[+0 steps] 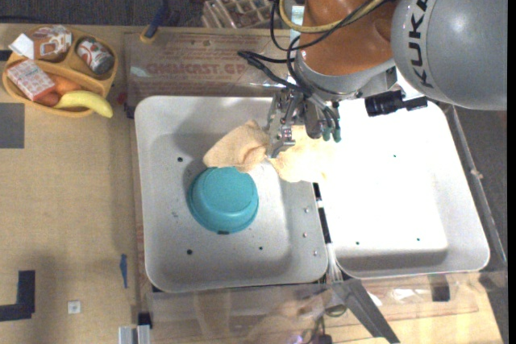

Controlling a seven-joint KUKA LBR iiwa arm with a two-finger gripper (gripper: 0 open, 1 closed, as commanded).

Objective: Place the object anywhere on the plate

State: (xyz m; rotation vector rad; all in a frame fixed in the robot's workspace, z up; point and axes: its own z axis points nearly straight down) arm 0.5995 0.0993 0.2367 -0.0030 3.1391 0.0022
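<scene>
A pale yellow cloth point(242, 147) is spread over the upper middle of the left bin point(161, 254), and its right end reaches the divider between the bins. My gripper point(284, 142) comes down onto the cloth's middle and is shut on a bunched fold of it. The cloth hangs out to both sides of the fingers point(279, 133). The teal round plate point(224, 199) lies in the left bin just below and left of the cloth, whose lower left edge touches or overlaps the plate's upper rim.
The right bin point(403, 197) lies beside the gripper, under the arm's grey and orange wrist point(347, 12). A yellow tray point(56, 76) with a banana and toy food sits at the bench's far left, outside the bins.
</scene>
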